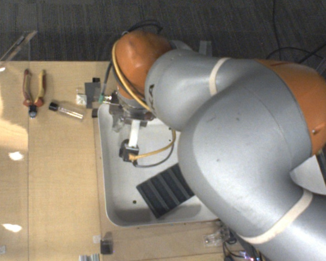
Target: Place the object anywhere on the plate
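Black, ribbed object (pixel 165 191) lies in the white bin (pixel 116 181); claw (pixel 126 117) clenched or released, cannot tell.

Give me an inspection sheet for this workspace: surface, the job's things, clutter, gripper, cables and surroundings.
Surface: pale wooden bench bearing a shallow white bin; bright light patches on the bench's left side.
Job's things: black ribbed rectangular block lies flat in the bin, near the wall that is lowest in the view; probably the object to move.
Clutter: red-handled pliers and a small clear vial with a black cap lie on the bench, left of the bin.
Gripper: two-finger gripper over the bin's upper left corner, apart from the block.
Cables: thin black cable on the floor beyond the bench.
Surroundings: dark grey carpet.
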Tool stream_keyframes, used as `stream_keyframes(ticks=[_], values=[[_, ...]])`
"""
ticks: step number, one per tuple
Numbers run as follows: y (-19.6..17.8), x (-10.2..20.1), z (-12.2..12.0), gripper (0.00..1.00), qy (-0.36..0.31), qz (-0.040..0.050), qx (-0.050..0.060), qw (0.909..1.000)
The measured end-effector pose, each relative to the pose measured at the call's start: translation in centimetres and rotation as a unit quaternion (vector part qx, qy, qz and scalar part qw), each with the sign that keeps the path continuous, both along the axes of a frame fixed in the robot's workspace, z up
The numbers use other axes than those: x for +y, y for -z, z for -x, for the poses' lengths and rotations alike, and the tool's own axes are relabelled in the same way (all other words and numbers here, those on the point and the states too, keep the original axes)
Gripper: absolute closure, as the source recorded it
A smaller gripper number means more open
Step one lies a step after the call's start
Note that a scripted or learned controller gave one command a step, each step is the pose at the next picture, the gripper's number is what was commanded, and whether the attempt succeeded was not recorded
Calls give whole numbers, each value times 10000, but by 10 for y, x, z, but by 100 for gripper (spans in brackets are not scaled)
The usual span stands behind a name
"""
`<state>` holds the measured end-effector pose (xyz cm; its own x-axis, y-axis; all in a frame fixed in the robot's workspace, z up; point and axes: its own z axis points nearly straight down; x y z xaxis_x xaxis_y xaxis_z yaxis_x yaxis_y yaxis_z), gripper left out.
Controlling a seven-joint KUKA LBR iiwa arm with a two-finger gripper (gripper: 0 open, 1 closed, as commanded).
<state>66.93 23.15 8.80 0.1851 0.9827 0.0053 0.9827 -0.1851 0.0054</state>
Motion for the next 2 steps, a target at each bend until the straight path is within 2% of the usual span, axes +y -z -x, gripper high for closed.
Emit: stream_keyframes(ticks=[1,2], values=[[-81,5,0,100,-1926,19,0,9813],[-1,-4,16,100,-3420,26,-18,9397]])
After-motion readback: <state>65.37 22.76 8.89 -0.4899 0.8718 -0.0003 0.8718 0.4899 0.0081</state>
